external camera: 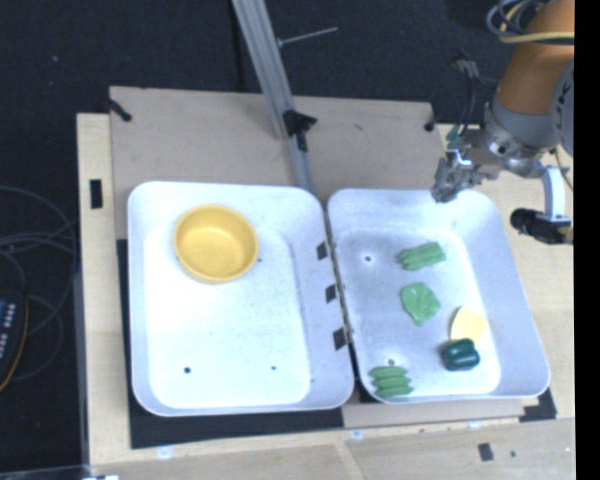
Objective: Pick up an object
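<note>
The right bin [375, 218] holds several small things: a green ridged piece [421, 257], a light green lump [419, 302], a pale yellow slice [468, 323], a dark green block [460, 355] and another green ridged piece [389, 379] near the front edge. A yellow bowl [216, 243] sits in the left bin [230, 368]. My gripper [446, 189] hangs over the right bin's far right corner, above and apart from all the objects. Nothing shows between its fingers.
A grey metal post [270, 68] slants up from behind the bins' shared edge. The arm [532, 88] with its orange band enters from the upper right. Cables and a handheld device [0, 338] lie off the bench at left.
</note>
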Controlling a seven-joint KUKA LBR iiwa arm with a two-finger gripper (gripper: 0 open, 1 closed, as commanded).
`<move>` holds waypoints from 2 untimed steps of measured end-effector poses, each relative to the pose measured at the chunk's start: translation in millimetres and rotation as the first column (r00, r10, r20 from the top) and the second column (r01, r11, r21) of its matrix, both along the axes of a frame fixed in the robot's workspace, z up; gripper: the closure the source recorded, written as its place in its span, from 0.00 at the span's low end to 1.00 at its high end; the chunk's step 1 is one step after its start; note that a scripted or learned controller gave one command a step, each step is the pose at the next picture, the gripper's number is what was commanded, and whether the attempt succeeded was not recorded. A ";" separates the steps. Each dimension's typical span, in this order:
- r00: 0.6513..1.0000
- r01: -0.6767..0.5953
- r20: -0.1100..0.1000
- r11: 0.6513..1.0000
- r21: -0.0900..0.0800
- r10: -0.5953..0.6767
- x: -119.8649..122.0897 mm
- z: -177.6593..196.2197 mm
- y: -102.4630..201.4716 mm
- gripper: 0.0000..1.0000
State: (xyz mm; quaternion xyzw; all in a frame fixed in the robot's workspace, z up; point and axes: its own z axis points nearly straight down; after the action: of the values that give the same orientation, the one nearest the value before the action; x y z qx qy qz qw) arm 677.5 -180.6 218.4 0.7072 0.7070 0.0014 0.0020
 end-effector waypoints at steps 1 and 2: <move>1.000 -0.004 -0.002 1.000 0.001 0.004 -13.4 13.6 54.7 1.00; 1.000 -0.004 -0.004 1.000 0.002 0.004 -19.1 17.4 109.8 1.00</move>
State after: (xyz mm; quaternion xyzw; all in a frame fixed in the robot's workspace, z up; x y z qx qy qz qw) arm 658.5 -70.8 235.9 0.7057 0.7085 0.0008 0.0001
